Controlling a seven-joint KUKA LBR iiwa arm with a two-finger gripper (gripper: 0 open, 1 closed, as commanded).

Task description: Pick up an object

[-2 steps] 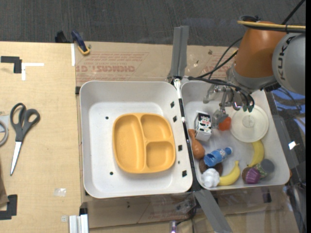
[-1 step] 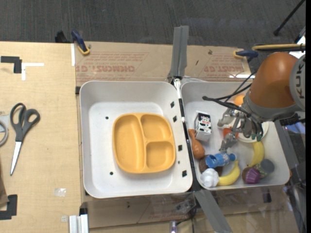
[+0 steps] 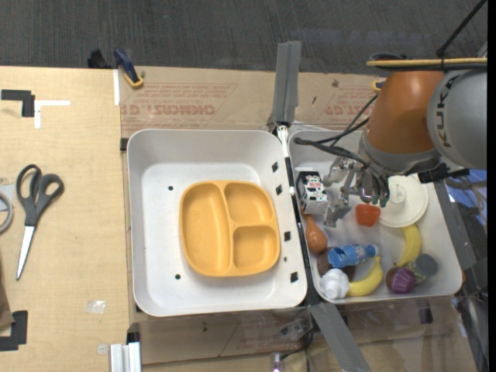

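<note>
At the bottom of the view, closest to us, we see the front rims of two shallow white bins set side by side on a pale wooden counter [image 3: 62,285]. The left bin [image 3: 147,231] holds one thing: a yellow-orange divided plate [image 3: 229,228] with three compartments, lying flat near its middle.

The right bin [image 3: 446,273] is crowded. Along its front edge we find a white ball-like object [image 3: 335,284], a yellow banana [image 3: 366,279] curving beside it, and a purple object [image 3: 401,279] to the right. Just behind the banana lies a blue bottle [image 3: 350,253] on its side. A brown, egg-shaped object [image 3: 315,236] rests against the bin's left wall, with a small white box with dark print [image 3: 311,187] behind it. A second yellow banana [image 3: 411,243] sits toward the right, below a white round lid-like piece [image 3: 404,198]. A small red object [image 3: 367,215] lies between them.

The arm [image 3: 422,118], grey with an orange band, reaches in from the right over the right bin. Its claw [image 3: 353,194] hangs low above the bin's middle, just beside the red object and the printed box. We cannot tell whether the claw is released or clenched, and we see nothing between its tips.

On the counter far left lie scissors [image 3: 31,208] with black handles.
</note>
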